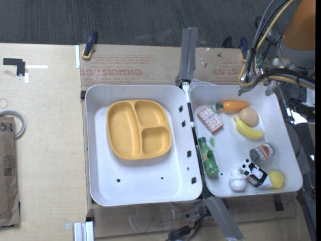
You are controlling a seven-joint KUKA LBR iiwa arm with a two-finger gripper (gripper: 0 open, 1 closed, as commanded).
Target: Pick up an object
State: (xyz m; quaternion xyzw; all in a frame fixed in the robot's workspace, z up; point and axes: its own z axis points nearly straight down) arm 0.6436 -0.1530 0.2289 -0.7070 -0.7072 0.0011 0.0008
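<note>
Curved yellow plastic banana lay touching the beige egg; my fingers' state I could not tell.

Left bin: divided plate at centre. Right bin: carrot, egg, banana toward far edge; carton, bottle along left wall; can, lemon near right corner

The grey KUKA arm with its orange band sits at the far right, raised high, draped in looping black and yellow cables. Its wrist hardware juts out leftward beneath the band.
</note>
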